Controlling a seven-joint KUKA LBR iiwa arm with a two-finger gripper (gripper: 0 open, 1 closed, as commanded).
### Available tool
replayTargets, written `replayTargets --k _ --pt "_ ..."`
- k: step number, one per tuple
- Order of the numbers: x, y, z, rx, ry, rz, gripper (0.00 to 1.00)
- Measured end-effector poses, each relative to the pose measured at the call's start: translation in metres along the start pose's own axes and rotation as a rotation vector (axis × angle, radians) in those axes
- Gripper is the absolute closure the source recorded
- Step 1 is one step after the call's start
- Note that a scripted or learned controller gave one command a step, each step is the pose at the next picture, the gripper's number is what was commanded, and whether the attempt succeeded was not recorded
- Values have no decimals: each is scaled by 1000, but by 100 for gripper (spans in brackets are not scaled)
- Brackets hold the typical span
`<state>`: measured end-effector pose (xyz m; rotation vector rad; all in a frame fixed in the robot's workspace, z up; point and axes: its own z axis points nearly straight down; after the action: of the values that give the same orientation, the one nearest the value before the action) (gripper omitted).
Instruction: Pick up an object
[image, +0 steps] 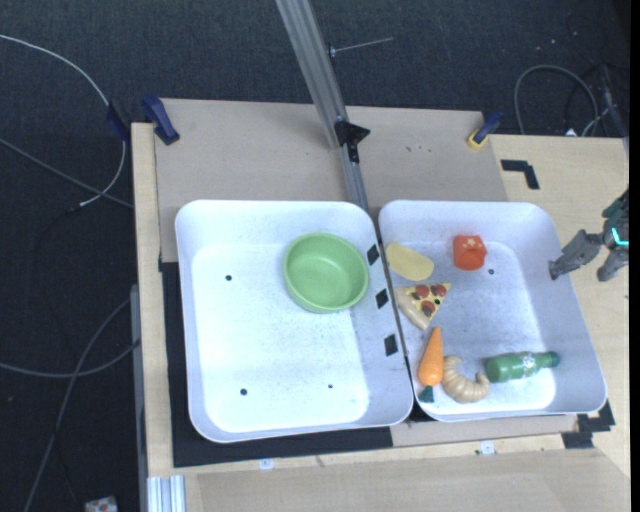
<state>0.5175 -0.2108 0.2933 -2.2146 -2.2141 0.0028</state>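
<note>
While the gripper hangs right, the red block lies apart.

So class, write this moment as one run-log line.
claw: open, at right bin's right rim, holding nothing | right bin: red block, pizza slice, carrot, green bottle | left bin: green bowl

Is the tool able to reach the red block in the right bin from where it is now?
Probably yes. The tool sits just outside the right bin's rim, and the red block lies apart from the other toys, nothing above it.
</note>
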Motion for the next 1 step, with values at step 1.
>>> replayTargets --k 1 --pt "0 1 -2 -3 -1 0 0"
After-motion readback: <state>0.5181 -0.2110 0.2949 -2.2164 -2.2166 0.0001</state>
